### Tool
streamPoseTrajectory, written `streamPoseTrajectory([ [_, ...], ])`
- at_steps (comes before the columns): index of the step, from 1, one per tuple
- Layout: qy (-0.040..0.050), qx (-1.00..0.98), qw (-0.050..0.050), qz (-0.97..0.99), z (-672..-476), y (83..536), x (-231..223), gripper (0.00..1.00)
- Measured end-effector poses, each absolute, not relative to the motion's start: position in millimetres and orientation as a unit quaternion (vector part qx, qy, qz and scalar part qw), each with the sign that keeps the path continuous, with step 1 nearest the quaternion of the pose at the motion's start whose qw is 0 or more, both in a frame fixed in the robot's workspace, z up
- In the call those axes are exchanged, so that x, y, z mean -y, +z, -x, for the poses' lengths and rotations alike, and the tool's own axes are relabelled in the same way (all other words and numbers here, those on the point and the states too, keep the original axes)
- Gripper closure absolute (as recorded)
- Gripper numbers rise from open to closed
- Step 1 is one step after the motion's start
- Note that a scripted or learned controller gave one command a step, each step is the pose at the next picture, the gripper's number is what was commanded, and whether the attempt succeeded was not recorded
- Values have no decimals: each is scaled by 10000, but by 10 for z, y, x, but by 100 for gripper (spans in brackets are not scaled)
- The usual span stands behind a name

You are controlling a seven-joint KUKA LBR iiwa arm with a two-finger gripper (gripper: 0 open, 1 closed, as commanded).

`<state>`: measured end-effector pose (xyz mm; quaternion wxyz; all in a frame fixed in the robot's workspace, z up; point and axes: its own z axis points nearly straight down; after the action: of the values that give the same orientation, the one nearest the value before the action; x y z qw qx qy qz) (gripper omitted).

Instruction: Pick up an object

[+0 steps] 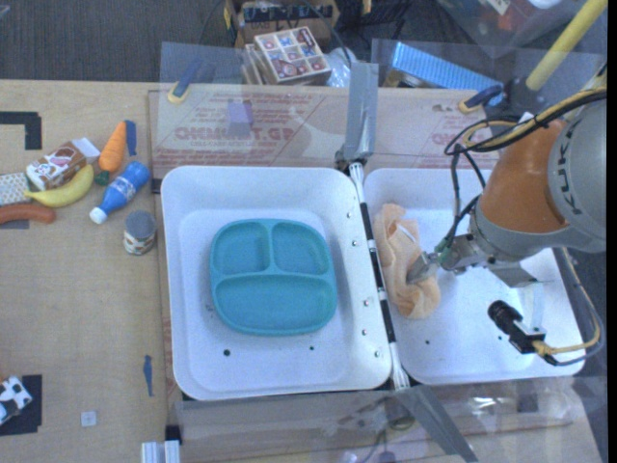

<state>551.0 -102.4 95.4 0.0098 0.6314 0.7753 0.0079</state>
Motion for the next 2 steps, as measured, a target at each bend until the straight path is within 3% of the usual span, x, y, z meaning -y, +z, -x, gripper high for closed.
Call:
streamPoseTrajectory([
  [1,43,-7241,70,-6896,-6182,933,1082,0],
  [2,51,-7451,81,-6668,-6005,940,999,0],
])
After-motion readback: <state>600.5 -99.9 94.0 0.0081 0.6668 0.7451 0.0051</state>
